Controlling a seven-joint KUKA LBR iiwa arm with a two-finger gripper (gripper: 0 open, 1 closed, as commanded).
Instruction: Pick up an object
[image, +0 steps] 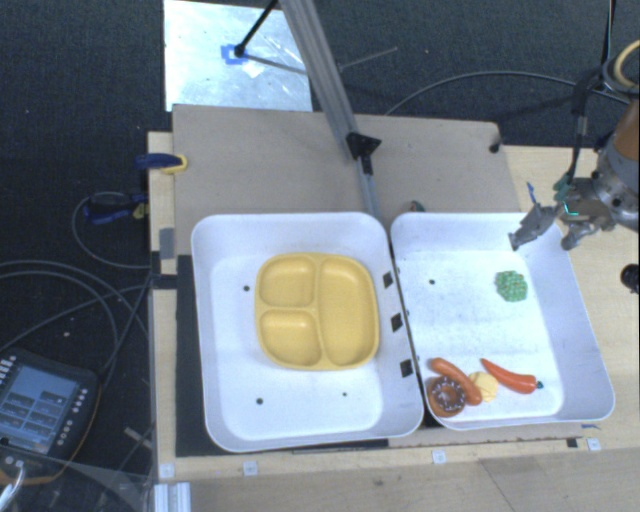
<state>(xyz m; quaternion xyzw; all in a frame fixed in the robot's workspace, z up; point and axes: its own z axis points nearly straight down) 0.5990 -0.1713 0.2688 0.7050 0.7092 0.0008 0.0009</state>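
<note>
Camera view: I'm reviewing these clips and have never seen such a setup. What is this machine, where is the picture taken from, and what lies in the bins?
The picture comes from one fixed camera above a bench, looking down at a slant. At the right edge is the tip of a robot arm; its end effector has two spread fingers with nothing between them, above the far right corner of the right bin. That bin holds toy food: a green broccoli-like piece, an orange-red chili pepper, a sausage, a chocolate doughnut and a small yellow piece, the last three clustered together. The left bin holds a yellow divided plate. The job is to pick up one object; none is held.
</note>
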